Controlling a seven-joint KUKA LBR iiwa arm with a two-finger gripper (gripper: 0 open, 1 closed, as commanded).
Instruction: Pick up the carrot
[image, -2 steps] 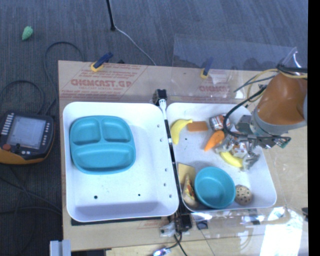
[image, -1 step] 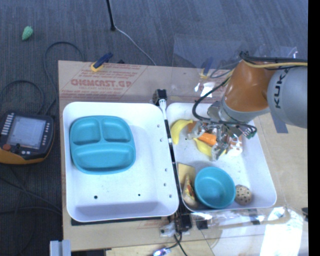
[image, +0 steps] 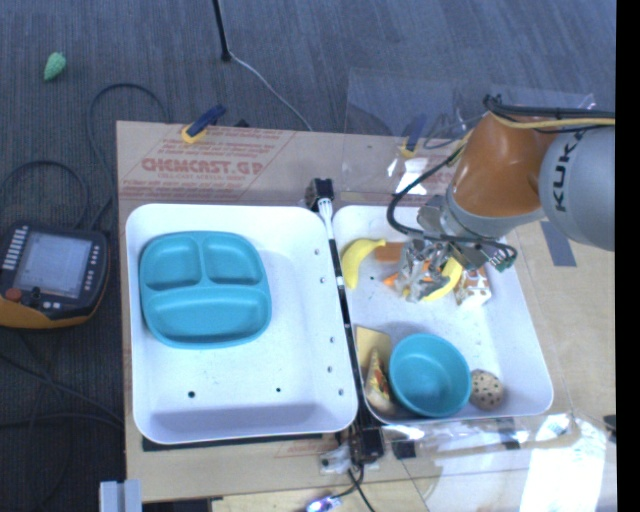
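Observation:
The carrot (image: 390, 252) shows as an orange piece at the back of the right bin (image: 520, 330), just right of a yellow banana (image: 357, 260). Its right end runs under the arm. My gripper (image: 432, 276) hangs low over the bin immediately right of the carrot, among small yellow and orange items. The arm's orange band (image: 497, 165) covers what lies behind the gripper.
A blue bowl (image: 430, 374) sits at the front of the right bin, with a brown speckled ball (image: 486, 389) to its right and a food slice (image: 375, 376) to its left. The left bin (image: 300, 400) holds a blue divided plate (image: 205, 286).

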